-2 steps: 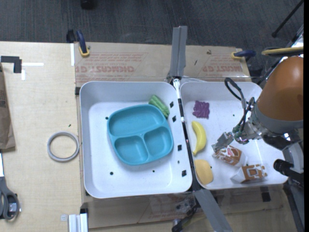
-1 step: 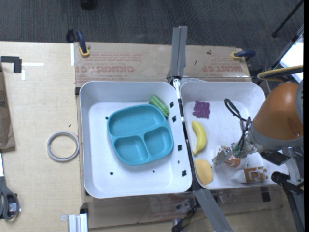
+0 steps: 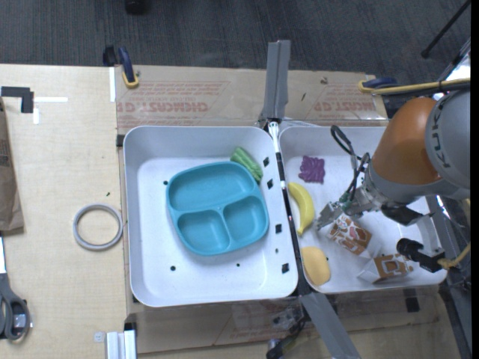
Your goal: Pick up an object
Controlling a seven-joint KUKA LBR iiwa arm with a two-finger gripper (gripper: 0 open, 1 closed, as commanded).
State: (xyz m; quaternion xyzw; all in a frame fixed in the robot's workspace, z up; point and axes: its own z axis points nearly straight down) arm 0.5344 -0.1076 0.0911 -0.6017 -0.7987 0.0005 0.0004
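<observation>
Gripper: low in the right bin, at the near end of a patterned box; whether it grips anything, I cannot tell.
Box: just right of and below the gripper, touching it.
Banana: just left.
Purple toy: above, apart.
Yellow lemon: below left.
Blue tray: far left, in the left bin.

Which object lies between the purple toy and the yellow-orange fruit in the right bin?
In the camera view, the banana lies between the purple toy and the yellow-orange fruit, along the right bin's left wall.
</observation>
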